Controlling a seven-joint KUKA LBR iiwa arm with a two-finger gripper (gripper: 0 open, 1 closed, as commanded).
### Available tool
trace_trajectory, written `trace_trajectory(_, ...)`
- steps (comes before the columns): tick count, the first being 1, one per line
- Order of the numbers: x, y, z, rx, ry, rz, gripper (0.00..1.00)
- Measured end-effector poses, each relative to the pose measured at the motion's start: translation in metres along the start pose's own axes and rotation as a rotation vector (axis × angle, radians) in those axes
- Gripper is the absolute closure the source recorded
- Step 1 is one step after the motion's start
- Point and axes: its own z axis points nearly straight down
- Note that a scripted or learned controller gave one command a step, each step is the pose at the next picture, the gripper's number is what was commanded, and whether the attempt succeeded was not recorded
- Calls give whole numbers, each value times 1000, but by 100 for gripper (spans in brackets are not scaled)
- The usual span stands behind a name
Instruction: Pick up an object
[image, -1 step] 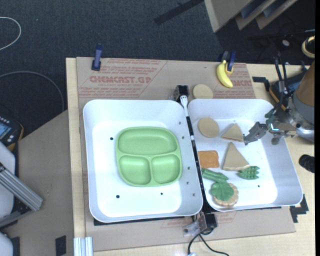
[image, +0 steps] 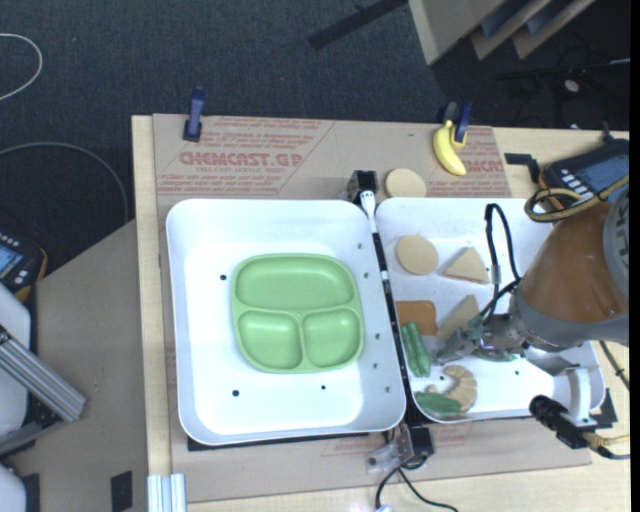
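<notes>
The right bin holds several toy foods. A round tan biscuit and a pale wedge lie at the back. In the middle are an orange-brown square and a beige-green wedge. A green pickle, a tan crescent and a flat green piece lie at the front left. My gripper hangs low over the bin's left half, just in front of the beige-green wedge and right of the pickle. The wrist's bulk hides what lies beneath it.
The left bin carries a green divided plate. A banana and a tan disc lie on the board behind the right bin. Black cable loops off the arm over the bin's middle.
</notes>
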Motion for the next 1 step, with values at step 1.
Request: trace_trajectory(1, -2, 3, -16, -12, -6, 1, 100)
